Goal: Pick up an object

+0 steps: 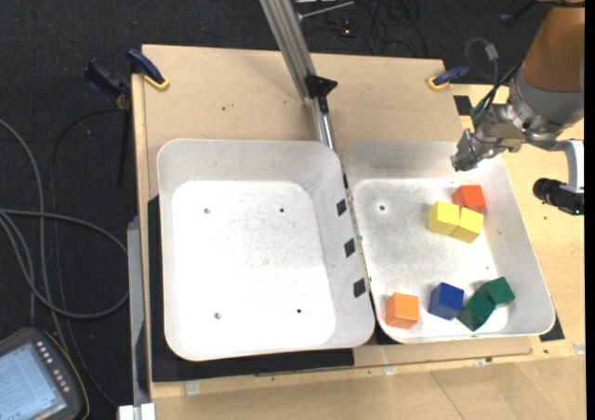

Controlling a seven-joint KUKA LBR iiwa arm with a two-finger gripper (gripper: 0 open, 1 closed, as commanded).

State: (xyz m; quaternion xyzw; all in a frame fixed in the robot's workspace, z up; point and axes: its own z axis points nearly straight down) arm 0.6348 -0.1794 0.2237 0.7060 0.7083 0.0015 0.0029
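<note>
Gripper [468,156] hangs at the two o'clock corner of the right bin [528,251], above its far rim; whether it is open or closed I cannot tell, and nothing shows in its grasp. Nearest the camera, along the bin's six o'clock edge, sit an orange block [402,309], a blue block [446,300] and two dark green blocks [487,302] touching each other. Farther in, toward one o'clock, two yellow blocks [456,220] lie side by side with a red-orange block [470,196] just behind them, close below the gripper. The left bin [177,223] lies at nine o'clock. Beyond both, the wooden bench [242,93] carries blue clamps [147,70] at its far corners. No writing is readable anywhere.
</note>
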